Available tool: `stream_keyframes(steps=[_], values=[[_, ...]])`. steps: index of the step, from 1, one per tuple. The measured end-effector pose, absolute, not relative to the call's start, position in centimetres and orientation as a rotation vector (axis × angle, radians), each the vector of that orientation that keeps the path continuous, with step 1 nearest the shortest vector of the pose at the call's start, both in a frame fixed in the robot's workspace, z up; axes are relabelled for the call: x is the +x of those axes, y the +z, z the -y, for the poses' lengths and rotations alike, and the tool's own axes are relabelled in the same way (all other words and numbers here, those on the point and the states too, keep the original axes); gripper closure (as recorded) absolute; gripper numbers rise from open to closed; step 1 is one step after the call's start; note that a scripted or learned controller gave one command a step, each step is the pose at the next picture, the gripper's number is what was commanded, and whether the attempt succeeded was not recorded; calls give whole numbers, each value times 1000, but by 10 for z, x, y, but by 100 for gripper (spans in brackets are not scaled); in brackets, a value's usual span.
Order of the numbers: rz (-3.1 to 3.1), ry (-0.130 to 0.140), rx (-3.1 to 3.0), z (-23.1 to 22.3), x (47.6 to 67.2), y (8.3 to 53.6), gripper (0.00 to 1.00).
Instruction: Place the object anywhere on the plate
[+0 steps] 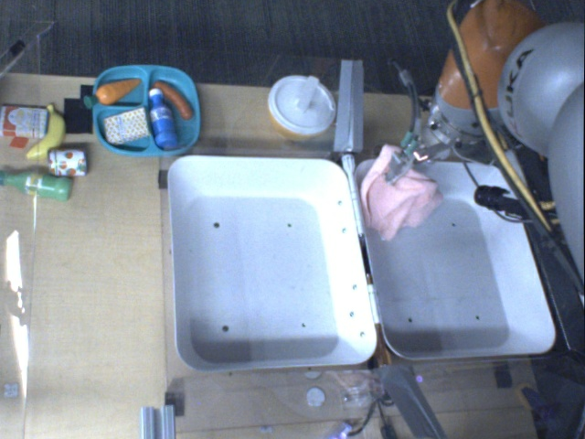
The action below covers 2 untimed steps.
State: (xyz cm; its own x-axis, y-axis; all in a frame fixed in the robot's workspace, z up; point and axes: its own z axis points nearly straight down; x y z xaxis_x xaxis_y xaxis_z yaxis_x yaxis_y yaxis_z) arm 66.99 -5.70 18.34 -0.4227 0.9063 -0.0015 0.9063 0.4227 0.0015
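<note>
At upper right of the frame, the crumpled pink cloth (398, 201) lies in the right white bin's (475, 327) upper-left corner, touching the gripper (408, 158); finger state cannot be told. Grey arm (539, 71) slants in from upper right.

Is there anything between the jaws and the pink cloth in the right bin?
Nothing visible stands between them. The gripper is directly at the upper edge of the pink cloth, which lies in the far left corner of the right bin, against its wall.
</note>
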Motion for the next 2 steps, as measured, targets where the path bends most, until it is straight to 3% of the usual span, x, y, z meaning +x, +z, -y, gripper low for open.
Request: stream_keyframes(steps=[1, 2], values=[[-2655, 2, 1675, 55, 672, 223, 100], [-2939, 1, 1109, 7, 655, 213, 100]])
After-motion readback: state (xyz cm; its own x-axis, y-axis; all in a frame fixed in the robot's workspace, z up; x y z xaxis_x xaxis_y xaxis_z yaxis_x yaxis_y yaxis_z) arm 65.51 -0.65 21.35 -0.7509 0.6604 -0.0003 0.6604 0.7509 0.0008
